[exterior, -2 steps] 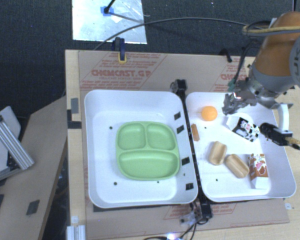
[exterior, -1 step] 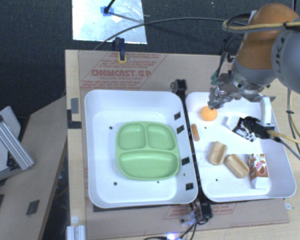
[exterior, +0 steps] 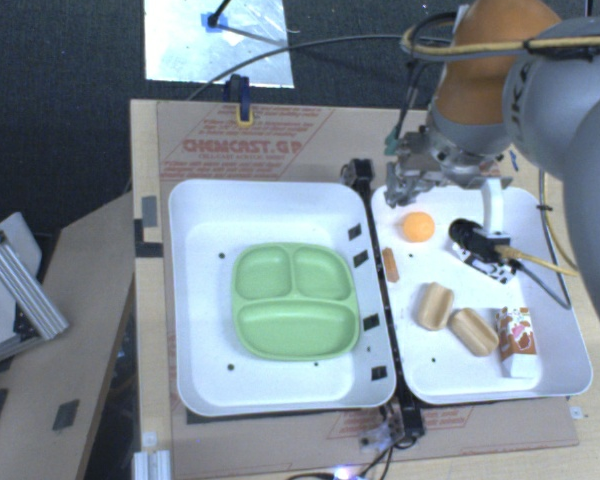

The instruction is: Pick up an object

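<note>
Five loose things lie in the right bin (exterior: 552,303), and none of them is lifted, so the pick is not yet made: what is left is the descent, the closing and the lift. The gripper (exterior: 408,188) hangs over the bin's 11 o'clock corner, and from this slanted view I cannot tell whether it is released or clenched; nothing shows held in it. The likeliest target, judging by nearness, is the orange ball (exterior: 418,227), which sits on the bin floor just at the gripper's 6 o'clock, apart from everything else. Being round, it has no long axis and points nowhere, so any approach angle should serve, though it may roll if nudged. The other candidates do have axes: a thin orange stick (exterior: 389,264) near the bin's 9 o'clock wall runs 12 to 6 o'clock; one tan roll (exterior: 434,305) lies roughly 1 to 7 o'clock, and its neighbour, the second tan roll (exterior: 473,330), roughly 10 to 4 o'clock; a red-and-white carton (exterior: 517,341) at about 5 o'clock in the bin runs near 12 to 6. The left bin (exterior: 205,230) holds a green divided plate (exterior: 296,300).
</note>
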{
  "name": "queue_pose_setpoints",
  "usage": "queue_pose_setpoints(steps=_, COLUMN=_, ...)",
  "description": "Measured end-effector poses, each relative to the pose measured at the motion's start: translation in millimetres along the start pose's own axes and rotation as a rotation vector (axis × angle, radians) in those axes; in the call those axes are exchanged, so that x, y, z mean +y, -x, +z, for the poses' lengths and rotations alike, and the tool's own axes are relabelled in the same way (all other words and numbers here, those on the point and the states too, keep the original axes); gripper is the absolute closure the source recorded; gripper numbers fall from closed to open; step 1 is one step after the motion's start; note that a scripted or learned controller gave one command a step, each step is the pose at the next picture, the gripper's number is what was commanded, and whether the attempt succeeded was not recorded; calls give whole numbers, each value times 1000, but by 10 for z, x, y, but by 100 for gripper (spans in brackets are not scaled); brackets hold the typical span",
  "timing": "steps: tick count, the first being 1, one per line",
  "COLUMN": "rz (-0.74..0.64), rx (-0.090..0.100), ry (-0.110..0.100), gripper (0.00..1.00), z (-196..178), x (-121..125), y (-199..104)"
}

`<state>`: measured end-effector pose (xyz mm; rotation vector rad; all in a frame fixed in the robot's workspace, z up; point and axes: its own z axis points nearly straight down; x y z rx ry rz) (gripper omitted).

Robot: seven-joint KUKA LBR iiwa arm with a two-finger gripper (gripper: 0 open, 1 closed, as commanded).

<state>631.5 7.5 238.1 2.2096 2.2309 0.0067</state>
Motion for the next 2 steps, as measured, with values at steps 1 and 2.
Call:
queue_pose_setpoints(steps=1, rz=-1, rx=1, ry=0, gripper=100, z=-52, x=76, y=-562)
queue_pose_setpoints(steps=2, rz=1, rx=0, ry=-3, gripper=100, z=183, x=173, y=-1032)
